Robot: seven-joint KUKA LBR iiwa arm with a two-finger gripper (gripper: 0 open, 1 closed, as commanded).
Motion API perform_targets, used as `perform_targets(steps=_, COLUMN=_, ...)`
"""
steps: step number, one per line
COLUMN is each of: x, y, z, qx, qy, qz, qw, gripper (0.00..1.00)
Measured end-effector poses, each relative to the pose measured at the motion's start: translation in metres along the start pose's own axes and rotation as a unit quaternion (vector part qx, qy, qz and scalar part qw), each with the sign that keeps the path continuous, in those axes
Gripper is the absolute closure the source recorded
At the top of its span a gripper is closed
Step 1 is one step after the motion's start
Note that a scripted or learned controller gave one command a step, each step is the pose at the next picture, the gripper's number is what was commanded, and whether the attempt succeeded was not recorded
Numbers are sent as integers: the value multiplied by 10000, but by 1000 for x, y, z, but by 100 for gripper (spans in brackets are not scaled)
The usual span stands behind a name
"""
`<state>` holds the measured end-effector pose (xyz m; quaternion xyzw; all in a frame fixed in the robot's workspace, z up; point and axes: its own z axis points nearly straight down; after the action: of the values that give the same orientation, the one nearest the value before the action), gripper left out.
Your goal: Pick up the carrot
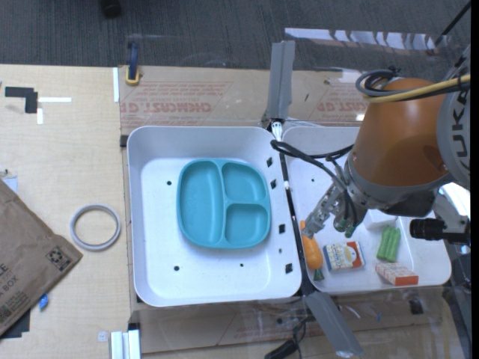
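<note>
Grey arm (pixel 404 148) looms over the right bin (pixel 438 275), its gripper (pixel 335 217) with fingers apart just above the carrot (pixel 312 253) beside a small carton (pixel 343 256).

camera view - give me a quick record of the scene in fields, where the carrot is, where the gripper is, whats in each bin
carrot: right bin, against its left wall, near the front
gripper: above the right bin, just up and right of the carrot, not holding it
left bin: teal divided plate in the middle
right bin: carrot, small carton, green item, small box
bench, left of the bins: tape ring, brown cardboard
task state: carrot not yet picked up
</note>
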<state>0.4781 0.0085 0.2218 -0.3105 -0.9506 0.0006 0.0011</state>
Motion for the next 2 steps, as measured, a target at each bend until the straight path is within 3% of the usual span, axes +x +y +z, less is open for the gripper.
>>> perform_targets(steps=1, x=-5, y=-5, z=-196, qx=-5, qy=-16, qz=43, qw=10000, gripper=100)
perform_targets(steps=2, x=-5, y=-5, z=-196, qx=-4, qy=-15, qz=44, qw=10000, gripper=0)
